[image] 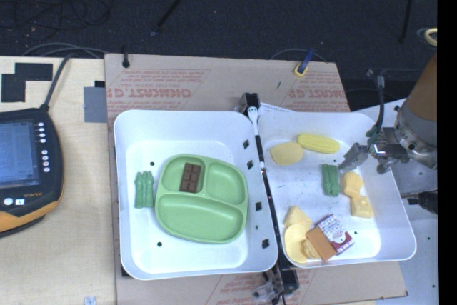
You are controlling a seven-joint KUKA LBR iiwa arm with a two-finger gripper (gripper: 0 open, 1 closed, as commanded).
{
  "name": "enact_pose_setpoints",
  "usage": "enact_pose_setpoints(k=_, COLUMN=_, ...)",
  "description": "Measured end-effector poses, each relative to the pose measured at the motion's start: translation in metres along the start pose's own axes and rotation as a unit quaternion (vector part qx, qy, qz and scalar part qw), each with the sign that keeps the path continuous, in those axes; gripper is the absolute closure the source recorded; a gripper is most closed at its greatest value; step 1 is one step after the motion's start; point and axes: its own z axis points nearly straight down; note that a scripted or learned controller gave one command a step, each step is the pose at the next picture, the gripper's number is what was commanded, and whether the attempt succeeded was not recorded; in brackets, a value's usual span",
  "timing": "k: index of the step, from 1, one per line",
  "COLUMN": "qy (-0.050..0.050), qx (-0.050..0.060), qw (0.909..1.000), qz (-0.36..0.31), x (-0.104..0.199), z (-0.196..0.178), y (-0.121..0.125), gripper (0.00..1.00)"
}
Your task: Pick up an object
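Observation:
My gripper [368,158] hangs over the right side of the right bin [400,243], open, with nothing between its fingers. One grey finger [350,156] points down toward a yellow block [352,184] just below it. A green pickle [330,180] lies left of that block and a second yellow block [362,207] lies below it. Farther left lie a yellow corn cob [318,143] and a pale yellow disc [287,153]. Near the bin's front sit a yellow wedge [298,216], a brown slab [321,243] and a red-and-white packet [335,232].
The left bin [136,132] holds a green divided plate [214,214] with a brown bar [191,177] in one compartment, and a green pod [144,189] beside it. A teach pendant [25,164] lies on the bench at far left. The divider [257,175] between the bins carries black clips.

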Motion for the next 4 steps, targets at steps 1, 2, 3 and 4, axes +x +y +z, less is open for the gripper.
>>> enact_pose_setpoints(k=1, qy=-0.002, qx=-0.003, qw=1.0000, qz=0.000, x=-0.020, z=0.126, y=0.040, gripper=0.00)
enact_pose_setpoints(k=2, qy=-0.001, qx=-0.002, qw=1.0000, qz=-0.001, x=0.032, z=0.139, y=0.042, gripper=0.00)
enact_pose_setpoints(k=3, qy=0.002, qx=0.000, qw=1.0000, qz=0.001, x=0.031, z=0.130, y=0.043, gripper=1.00)
enact_pose_setpoints(k=4, qy=0.001, qx=-0.005, qw=1.0000, qz=-0.004, x=0.103, z=0.035, y=0.046, gripper=1.00)
